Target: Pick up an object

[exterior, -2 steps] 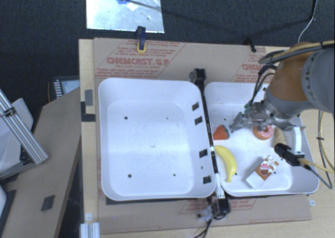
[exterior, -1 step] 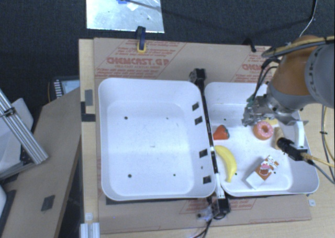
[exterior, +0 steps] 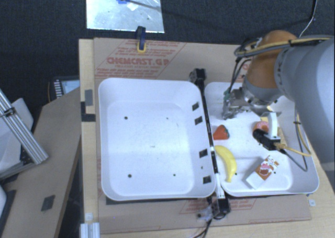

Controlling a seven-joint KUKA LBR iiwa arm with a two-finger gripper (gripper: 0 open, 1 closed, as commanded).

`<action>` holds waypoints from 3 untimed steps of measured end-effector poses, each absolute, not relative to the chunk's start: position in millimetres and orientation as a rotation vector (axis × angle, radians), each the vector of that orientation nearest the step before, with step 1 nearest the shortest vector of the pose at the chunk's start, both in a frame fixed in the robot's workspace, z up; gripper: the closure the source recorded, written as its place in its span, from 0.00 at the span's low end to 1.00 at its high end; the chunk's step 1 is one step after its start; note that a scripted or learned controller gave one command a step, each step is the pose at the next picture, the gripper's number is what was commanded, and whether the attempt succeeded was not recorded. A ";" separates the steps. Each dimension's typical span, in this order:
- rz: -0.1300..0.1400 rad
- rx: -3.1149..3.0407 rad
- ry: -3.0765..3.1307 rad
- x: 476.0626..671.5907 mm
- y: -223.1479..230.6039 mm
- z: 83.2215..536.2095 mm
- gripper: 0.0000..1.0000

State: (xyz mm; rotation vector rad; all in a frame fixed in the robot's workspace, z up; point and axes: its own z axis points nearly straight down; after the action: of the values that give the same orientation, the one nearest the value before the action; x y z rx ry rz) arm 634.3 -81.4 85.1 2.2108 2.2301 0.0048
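Note:
My gripper [exterior: 228, 112] hangs over the back left part of the right bin [exterior: 303, 182], just above and behind a small red wedge-shaped thing [exterior: 221, 132] that lies on the bin floor. The gripper holds nothing that I can see. A yellow banana [exterior: 226, 162] lies near the bin's left wall toward the front. At the front sits a small white box with a red picture [exterior: 263, 171]. A pink and orange thing [exterior: 259, 126] is partly hidden under the wrist.
The left bin [exterior: 112, 127] stands beside the right one, with a black divider [exterior: 205, 127] between them. The grey arm [exterior: 303, 75] covers the right bin's back right corner. Cardboard [exterior: 141, 59] lies under both bins.

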 end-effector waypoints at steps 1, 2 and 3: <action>0.004 2.214 2.224 633.7 -84.5 97.6 1.00; 0.007 2.211 2.224 634.5 -84.6 108.2 1.00; 0.000 2.220 2.223 627.7 -82.4 83.4 1.00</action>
State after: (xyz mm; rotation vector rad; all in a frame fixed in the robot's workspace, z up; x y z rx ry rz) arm 627.7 -82.4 83.4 2.2196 2.2230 -0.0002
